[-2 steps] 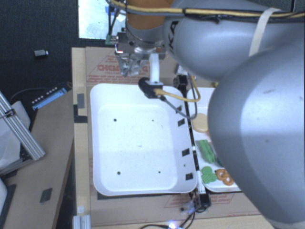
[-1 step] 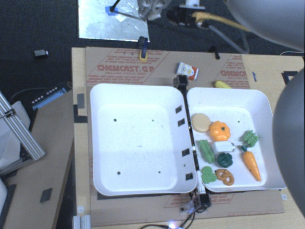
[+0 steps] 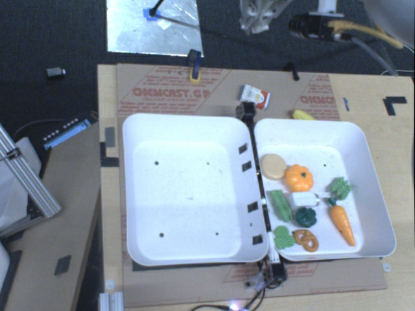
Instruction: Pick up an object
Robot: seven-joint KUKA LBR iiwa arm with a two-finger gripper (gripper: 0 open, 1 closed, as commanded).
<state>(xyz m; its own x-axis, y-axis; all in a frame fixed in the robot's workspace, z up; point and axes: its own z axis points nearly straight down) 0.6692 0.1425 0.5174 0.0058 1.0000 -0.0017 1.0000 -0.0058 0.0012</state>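
- Two shallow white bins are seen side by side on a bench (image 3: 162, 83) covered by a brown board.
- The left bin (image 3: 188, 190) is shown with only small dark dots on its floor.
- The right bin (image 3: 363, 173) holds a cluster of toy foods near its middle.
- Counted there: one tan round cookie-like piece (image 3: 273, 166), one orange pumpkin (image 3: 299, 177), one carrot (image 3: 342, 224), one pretzel (image 3: 306, 240), one white block (image 3: 305, 199), one long green vegetable (image 3: 281, 205), and three broccoli-like green pieces (image 3: 340, 188), (image 3: 305, 217), (image 3: 283, 238).
- The pumpkin is touching the cookie-like piece; the carrot lies apart, toward the bin's right.
- Outside the bins, a small red and white packet (image 3: 254, 96) and a yellow piece (image 3: 302, 115) are lying on the board.
- "CHEMCAST GP" is printed in red on the board, mirrored.
- The end effector (image 3: 260, 8) is seen at the top, well apart from the bins; whether its fingers are open or closed cannot be told.
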